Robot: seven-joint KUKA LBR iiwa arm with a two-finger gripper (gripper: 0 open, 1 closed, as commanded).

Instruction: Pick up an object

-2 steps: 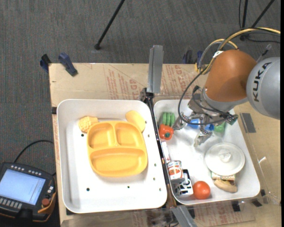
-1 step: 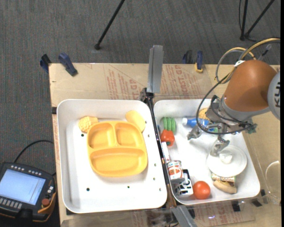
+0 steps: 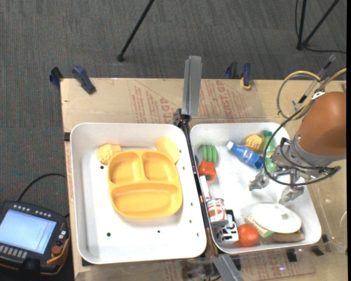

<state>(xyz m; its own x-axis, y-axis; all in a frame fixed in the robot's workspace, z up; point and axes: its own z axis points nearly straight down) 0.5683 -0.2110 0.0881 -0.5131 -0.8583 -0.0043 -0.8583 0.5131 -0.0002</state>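
Here the gripper (image 3: 275,188) hangs over the right bin (image 3: 237,130) with its fingers spread apart, holding nothing. Just below it lies a white plate (image 3: 277,216). A blue bottle (image 3: 245,155) lies close by on its left. The yellow divided tray (image 3: 144,184) sits in the left bin (image 3: 85,187).

One fixed overhead camera (slanted) overlooks both bins (image 3: 82,174).
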